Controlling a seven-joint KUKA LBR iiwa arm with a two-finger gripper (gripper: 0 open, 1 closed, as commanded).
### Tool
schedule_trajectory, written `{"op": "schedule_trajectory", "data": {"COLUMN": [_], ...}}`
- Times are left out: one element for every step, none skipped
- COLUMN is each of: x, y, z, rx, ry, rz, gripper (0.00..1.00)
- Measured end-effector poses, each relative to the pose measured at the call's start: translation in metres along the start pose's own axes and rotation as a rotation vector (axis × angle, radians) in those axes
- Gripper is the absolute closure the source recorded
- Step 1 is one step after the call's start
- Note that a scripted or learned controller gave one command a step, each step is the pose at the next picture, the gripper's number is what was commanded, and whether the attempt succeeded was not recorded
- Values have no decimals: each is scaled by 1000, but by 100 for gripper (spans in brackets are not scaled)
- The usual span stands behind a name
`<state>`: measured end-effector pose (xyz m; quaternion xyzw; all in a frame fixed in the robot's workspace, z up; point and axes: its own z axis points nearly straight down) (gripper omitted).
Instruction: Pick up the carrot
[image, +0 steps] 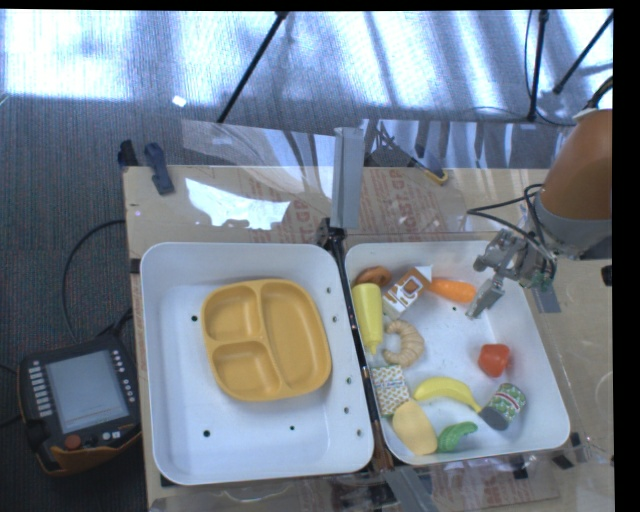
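Carrot (453, 291) lies just left of fingers (487, 297).

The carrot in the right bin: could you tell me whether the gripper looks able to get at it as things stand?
Probably yes. The carrot lies near the bin's far wall with nothing on top of it, and the gripper hovers just beside it. The small carton sits close on its other side, which may crowd a grasp.
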<state>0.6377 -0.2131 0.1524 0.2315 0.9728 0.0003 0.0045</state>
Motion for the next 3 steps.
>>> {"op": "schedule_trajectory", "data": {"x": [5,2,2], "y": [1,0,1], "z": [69,64,54], "rx": [3,3,3], "ry": [15,7,7], "rz": [26,380,374], "gripper": [0,0,100]}}
